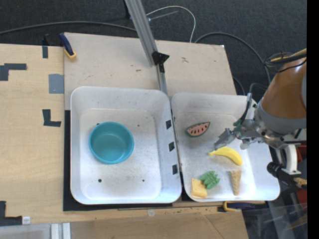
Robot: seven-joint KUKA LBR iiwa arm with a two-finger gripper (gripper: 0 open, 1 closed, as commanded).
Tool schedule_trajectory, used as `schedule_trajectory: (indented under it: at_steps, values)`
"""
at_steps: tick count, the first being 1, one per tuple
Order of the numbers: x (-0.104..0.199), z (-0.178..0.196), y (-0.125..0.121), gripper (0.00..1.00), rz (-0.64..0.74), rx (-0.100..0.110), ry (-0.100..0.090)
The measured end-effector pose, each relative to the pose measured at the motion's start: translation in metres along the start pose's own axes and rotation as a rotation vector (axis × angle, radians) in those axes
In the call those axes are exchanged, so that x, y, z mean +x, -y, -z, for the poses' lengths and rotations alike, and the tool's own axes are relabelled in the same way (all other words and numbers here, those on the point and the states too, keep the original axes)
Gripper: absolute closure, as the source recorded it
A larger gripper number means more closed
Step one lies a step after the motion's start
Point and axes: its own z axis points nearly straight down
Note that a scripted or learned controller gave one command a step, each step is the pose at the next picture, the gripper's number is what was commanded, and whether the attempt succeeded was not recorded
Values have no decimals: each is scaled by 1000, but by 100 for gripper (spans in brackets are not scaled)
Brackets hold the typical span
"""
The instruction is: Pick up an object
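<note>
yellow banana (227, 155), lying flat, right bin (199, 103)

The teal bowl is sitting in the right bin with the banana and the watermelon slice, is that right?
Not quite. The camera view shows the teal bowl in the left bin, by itself. The banana and the watermelon slice are in the right bin, as you said.

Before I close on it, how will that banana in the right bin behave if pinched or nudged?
The banana looks like a smooth, glossy toy, so it's probably stiff, light and a bit slippery. Its curved shape lying flat on the bin floor suggests it may pivot or slide rather than roll. The claw sits right beside its upper edge, so a nudge could spin it.
</note>
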Motion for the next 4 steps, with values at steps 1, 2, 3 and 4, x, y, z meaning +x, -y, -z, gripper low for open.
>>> schedule_trajectory:
  at_steps: [1,2,3,4]
  values:
    - [0,0,0,0,0,0,0]
    - [10,-50,1,0,0,5,-1]
    - [11,-94,-1,0,-1,5,0]
    - [11,-110,0,0,-1,-1,2]
